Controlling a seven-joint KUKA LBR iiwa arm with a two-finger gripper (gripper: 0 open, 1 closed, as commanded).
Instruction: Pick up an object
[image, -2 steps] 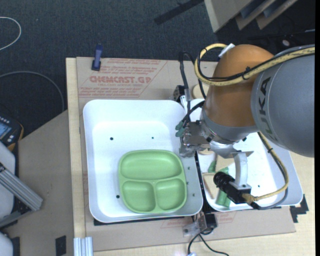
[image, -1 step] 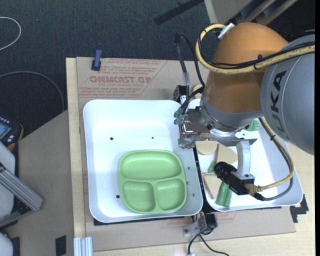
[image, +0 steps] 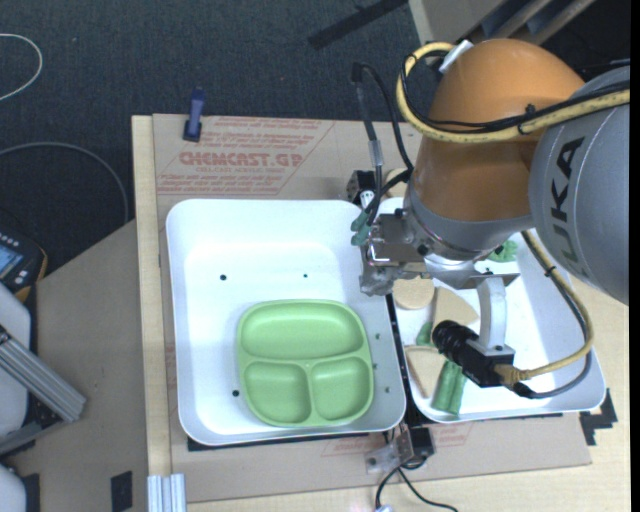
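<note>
My gripper (image: 398, 262) hangs over the left part of the right bin (image: 575, 392), close to the wall between the two bins, and the big orange-banded wrist covers most of it. Just below it lie a cream round piece (image: 410, 296) and a tan flat piece (image: 447, 303). Near the bin's front a green cylinder (image: 447, 389) lies tilted. A small green thing (image: 506, 251) peeks out from behind the arm at the back. Nothing can be seen held by the gripper.
The left bin (image: 200, 260) holds a light green divided plate (image: 305, 361) in its front half. A blue clip (image: 194, 115) sits on the board behind the bins. Cables run along the bench's back and front edges.
</note>
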